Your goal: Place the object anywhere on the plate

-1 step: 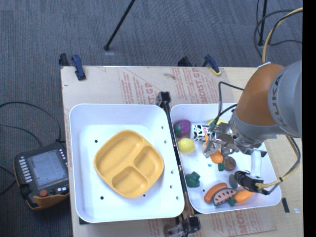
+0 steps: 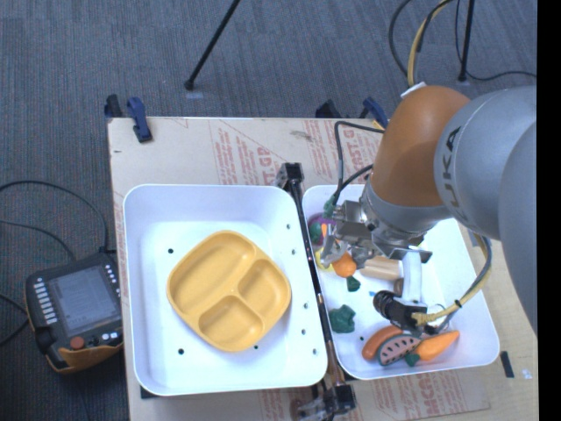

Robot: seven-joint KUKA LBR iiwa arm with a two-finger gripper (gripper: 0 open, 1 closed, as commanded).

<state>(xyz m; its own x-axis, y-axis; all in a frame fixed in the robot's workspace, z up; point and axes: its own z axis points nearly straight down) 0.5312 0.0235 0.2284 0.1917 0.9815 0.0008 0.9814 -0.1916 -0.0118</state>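
One gripper (image 2: 351, 251) hangs low over the right bin (image 2: 478, 336), near that bin's left wall, at the end of the grey arm (image 2: 491, 174) with its orange band (image 2: 421, 143). Whether its fingers are apart or together cannot be made out, since the wrist and the metal body of the tool cover them from above. Just below the tool's tip lies a small orange piece (image 2: 344, 266) with a green bit (image 2: 352, 283) touching its lower side; whether the tool touches the orange piece cannot be told. A purple item (image 2: 317, 230) sits just beside the tool, against the bin's left wall. A pale wooden block (image 2: 381, 269) lies to the right of the orange piece, partly under the arm. Toward the bin's near edge rest a dark green toy (image 2: 342, 317), a watermelon slice (image 2: 396, 348) and a carrot (image 2: 434, 346), the last two touching.

Across the divider, the left bin (image 2: 149, 358) carries the yellow plate (image 2: 230, 289), a three-compartment dish lying flat near the bin's middle, well apart from the gripper. Both bins sit on a cardboard-topped bench (image 2: 219, 147). A pendant controller (image 2: 74, 310) lies on the carpet beside the bench's left edge.
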